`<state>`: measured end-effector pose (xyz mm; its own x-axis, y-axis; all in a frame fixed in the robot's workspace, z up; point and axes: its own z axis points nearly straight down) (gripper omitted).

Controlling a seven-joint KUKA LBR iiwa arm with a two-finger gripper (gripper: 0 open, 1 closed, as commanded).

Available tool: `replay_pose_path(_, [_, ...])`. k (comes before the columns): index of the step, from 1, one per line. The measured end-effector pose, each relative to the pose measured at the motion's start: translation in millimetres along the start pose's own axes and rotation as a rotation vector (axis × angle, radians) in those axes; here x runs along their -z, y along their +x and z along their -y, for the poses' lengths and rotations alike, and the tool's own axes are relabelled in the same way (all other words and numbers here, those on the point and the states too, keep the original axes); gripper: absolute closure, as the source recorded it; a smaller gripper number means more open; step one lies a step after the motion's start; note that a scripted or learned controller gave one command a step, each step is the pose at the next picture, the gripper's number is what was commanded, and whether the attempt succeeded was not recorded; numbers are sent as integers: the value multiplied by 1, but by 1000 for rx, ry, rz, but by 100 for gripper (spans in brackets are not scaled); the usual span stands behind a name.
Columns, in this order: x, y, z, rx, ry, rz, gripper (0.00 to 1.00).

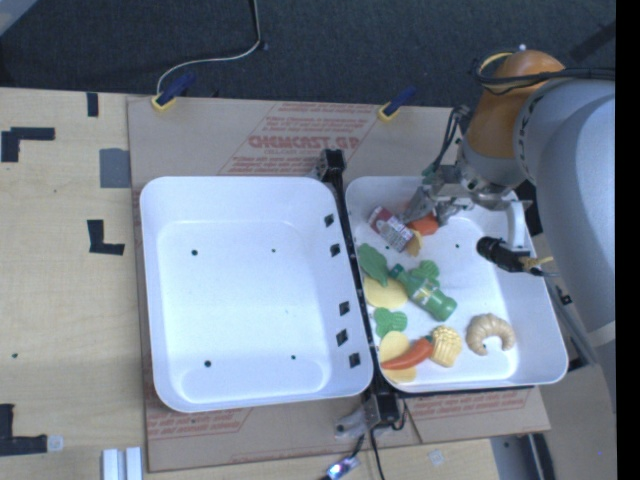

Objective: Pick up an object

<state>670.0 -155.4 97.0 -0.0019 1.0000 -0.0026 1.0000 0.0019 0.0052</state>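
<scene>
The right bin [530,363] holds several toy foods. A grey and red wrapped item [391,227] lies at its far left. A green bottle [428,290] lies in the middle, a green leaf-shaped piece [374,264] and a yellow piece [381,293] left of it. Broccoli [389,320], a corn cob [446,345], a carrot [410,354] and a tan croissant [490,334] sit near the front. My gripper [428,204] hangs low over the bin's far part, just right of the wrapped item, above an orange piece [424,225]. Its fingers are too small to read.
The left bin [160,268] stands beside the right one, joined by a black clipped divider [345,268]. A black fitting [497,252] on the arm hangs over the right bin's right side. Both bins rest on a cardboard sheet [290,138] held by clamps.
</scene>
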Motion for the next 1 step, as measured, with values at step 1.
replay_pose_path(1, [94, 106, 34, 9, -1, -7, 100])
